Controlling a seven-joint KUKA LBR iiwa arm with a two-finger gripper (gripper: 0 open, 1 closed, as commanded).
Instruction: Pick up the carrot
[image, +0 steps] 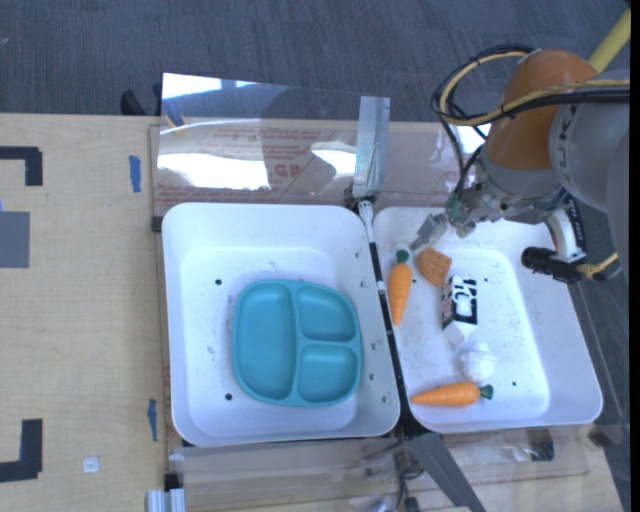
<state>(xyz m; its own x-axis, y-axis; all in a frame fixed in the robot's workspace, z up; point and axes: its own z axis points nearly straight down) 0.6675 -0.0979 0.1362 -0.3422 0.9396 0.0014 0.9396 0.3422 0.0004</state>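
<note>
Camera view: we take the right bin (575, 385) as our landmark. Two carrots lie in it. One carrot (399, 290) sits along the bin's left wall, upper half, long axis roughly up-down in frame, green top toward the far rim, tip pointing toward the near side. The second carrot (450, 395) lies near the bin's near edge, long axis left-right, green end toward the right, just below a small white lump (477, 358). Also in the bin: an orange-tan wedge (434, 265) just beside the first carrot's top, and a black-and-white packet (461, 301) around the middle.

The claw (432, 229) hangs over the bin's far-left corner, reaching in from the bin's far right; we can't tell how wide it stands, too small and blurred. Nothing visible between its tips.

Key relation: the upright carrot lies just below and slightly left of the claw, much nearer than the one at the near edge. We judge it the likelier target; a grasp would want to close across its short width, and the bin wall next to it looks like a crowding risk.

The left bin (190, 235) holds a teal divided plate (297, 341), not involved. Both bins sit on the worktop (70, 330).
</note>
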